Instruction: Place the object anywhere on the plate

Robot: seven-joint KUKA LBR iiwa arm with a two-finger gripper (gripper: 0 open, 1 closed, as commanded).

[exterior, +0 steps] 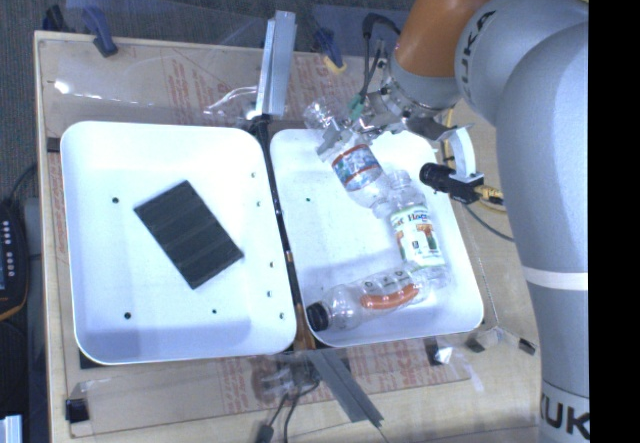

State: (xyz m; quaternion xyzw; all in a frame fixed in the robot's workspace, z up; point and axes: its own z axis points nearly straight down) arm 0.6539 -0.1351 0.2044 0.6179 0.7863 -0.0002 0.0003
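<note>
A flat dark rectangular plate (188,233) lies at a slant in the left bin (90,331). In the right bin (300,231) are three clear plastic bottles. The one with a blue label (356,169) is tilted at the back, its neck pointing up-left over the bin's rear rim. My gripper (368,123) is right above this bottle's upper part and touches or nearly touches it. A second bottle with a white and green label (419,237) lies just below it. A third with an orange label and a black cap (372,297) lies along the front wall.
A metal bar (274,66) stands behind the seam between the two bins. A black cable fitting (450,181) juts from the arm over the right bin's right edge. The arm's grey body (540,131) covers the bench's right side.
</note>
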